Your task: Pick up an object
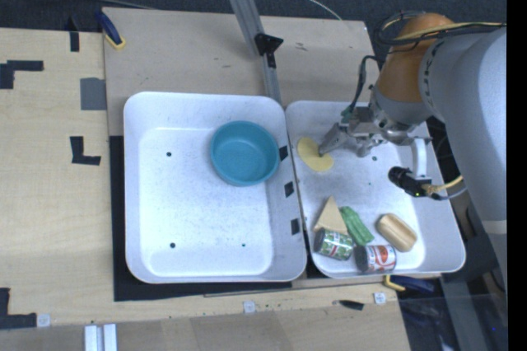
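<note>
My gripper hangs low over the right bin, at its upper left part, with its tip next to a flat pale yellow disc lying on the bin floor. Nothing shows between the fingers. Near the bin's front lie a tan wedge, a green pepper-like piece, a green-labelled can, a red-labelled can and a tan bread roll. A blue bowl stands in the left bin, toward its upper right.
A slanted metal pole runs down to the gap between the bins. The grey arm with its orange band covers the right bin's upper right corner. A black cable connector hangs over the bin's right side.
</note>
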`<move>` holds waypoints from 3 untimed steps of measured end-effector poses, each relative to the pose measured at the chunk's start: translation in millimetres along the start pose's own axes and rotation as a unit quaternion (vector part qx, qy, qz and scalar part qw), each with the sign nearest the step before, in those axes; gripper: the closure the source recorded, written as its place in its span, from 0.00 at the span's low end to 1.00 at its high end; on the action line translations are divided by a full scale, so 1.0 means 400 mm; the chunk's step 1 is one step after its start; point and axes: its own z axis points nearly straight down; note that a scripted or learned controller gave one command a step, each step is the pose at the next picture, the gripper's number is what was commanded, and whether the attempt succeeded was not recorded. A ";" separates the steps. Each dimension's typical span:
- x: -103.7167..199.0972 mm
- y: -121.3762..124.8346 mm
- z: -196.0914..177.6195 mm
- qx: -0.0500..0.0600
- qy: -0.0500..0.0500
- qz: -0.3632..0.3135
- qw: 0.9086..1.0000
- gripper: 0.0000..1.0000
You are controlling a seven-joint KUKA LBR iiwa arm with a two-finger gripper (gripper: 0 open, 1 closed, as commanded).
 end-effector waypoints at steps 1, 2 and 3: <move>0.002 0.001 -0.030 0.000 0.000 -0.001 1.000 1.00; -0.006 -0.015 -0.179 -0.003 0.000 0.000 1.000 1.00; -0.014 -0.013 -0.287 -0.002 0.000 0.000 1.000 1.00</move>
